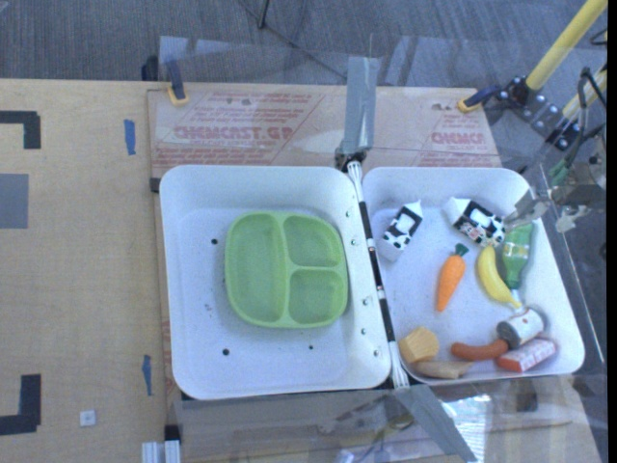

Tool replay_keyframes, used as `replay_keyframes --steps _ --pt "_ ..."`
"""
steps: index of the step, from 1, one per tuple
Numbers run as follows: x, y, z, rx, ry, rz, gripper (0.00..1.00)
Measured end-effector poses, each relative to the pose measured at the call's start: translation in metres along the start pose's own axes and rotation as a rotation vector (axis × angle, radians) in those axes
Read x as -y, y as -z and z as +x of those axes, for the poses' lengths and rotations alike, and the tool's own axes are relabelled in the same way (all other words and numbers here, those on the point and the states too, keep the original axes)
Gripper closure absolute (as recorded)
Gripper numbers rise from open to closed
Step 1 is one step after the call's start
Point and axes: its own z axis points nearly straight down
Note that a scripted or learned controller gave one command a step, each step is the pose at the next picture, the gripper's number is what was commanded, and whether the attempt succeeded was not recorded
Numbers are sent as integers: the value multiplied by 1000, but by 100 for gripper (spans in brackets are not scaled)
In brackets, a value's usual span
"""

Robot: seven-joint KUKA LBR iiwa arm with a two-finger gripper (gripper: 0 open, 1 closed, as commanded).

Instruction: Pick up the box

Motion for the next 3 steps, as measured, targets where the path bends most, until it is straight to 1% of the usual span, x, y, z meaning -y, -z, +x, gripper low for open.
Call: replay_keyframes --steps 1,2,3 --pt "-1 10 0 1 1 -3 100" --pt "-76 44 -27 2 -182 -3 100" --pt "-76 44 -27 2 -182 -3 0"
